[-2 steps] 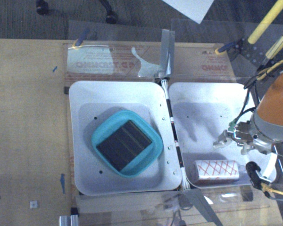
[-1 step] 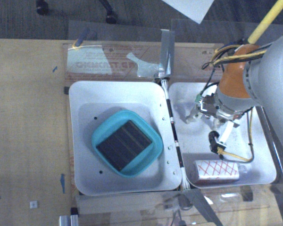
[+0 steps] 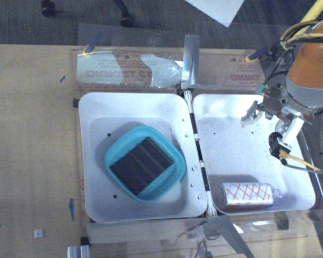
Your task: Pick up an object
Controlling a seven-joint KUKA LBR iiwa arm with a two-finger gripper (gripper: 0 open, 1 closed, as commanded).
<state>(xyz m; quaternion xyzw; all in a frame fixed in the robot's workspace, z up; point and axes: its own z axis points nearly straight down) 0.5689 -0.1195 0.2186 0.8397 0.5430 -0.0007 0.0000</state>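
Note:
A white packet with a red criss-cross pattern [image 3: 246, 193] lies on its side near the front edge of the right bin [image 3: 226, 144]. In the left bin [image 3: 91, 144] sits a teal square dish [image 3: 145, 163] with a dark ribbed block [image 3: 140, 165] inside it. My gripper [image 3: 266, 114] hangs over the far right part of the right bin, well behind the packet and apart from it. Nothing shows in its grasp.
The grey and orange arm [image 3: 309, 69] with its yellow and black cables [image 3: 282, 147] reaches in over the right bin's right rim. A metal divider [image 3: 190, 63] stands behind the seam between the bins. Clear plastic sheeting [image 3: 129, 71] lies behind the left bin.

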